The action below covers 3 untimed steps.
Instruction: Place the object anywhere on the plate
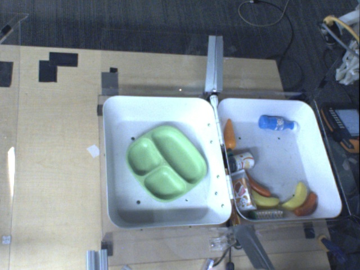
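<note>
Two shallow white bins are seen side by side on the bench; the left bin (119, 167) is taken up by a green plate (179, 151), which is divided into three compartments and is set a little toward 9 o'clock of that bin's middle; nothing is seen lying on the plate.

All loose things are gathered in the right bin (284, 159), so the task's object is placed there, apart from the plate; which of them is meant cannot be told. A blue bottle (277, 123) is laid on its side at 12 o'clock of that bin, well apart from the rest. An orange carrot (229, 135) is stood along the dividing wall at 10 o'clock; just below it, at 9 o'clock, a small can (241, 162) with a white and red label is laid on its side. A printed packet (242, 193) is found at 7 o'clock, against the same wall. A yellow banana (298, 196) is curved along the near wall at 5 o'clock, with a red-orange piece (307, 206) touching it on its outer side; a second yellow piece (265, 201) is laid at 6 o'clock, between packet and banana, and a thin red-orange strip (257, 185) is seen just above it.

Whether the gripper is wide, narrow or holding anything cannot be told.
</note>
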Motion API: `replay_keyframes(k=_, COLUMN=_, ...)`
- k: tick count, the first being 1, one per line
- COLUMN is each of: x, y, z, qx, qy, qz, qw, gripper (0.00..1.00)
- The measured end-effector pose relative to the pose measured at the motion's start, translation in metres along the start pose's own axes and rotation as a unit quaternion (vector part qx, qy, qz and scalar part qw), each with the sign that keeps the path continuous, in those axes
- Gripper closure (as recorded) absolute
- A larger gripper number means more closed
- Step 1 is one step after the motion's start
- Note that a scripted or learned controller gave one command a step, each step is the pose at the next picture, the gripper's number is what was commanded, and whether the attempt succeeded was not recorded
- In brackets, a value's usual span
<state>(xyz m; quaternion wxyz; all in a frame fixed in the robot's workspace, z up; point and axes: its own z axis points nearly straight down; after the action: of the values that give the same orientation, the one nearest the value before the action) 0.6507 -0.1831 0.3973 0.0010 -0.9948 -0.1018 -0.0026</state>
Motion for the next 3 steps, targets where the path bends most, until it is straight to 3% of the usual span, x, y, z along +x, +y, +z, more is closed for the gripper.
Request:
replay_keyframes(k=1, x=-0.020, y=-0.076, z=0.173, qx=0.000, qy=-0.002, qz=-0.081, qw=0.9967, gripper=1.00)
replay_keyframes(k=2, x=-0.034, y=-0.144, z=0.213, qx=0.000, qy=-0.002, qz=-0.137, qw=0.9905, gripper=1.00)
replay_keyframes(k=3, x=0.017, y=-0.211, z=0.212, qx=0.000, qy=-0.001, qz=-0.189, qw=0.9820, gripper=1.00)
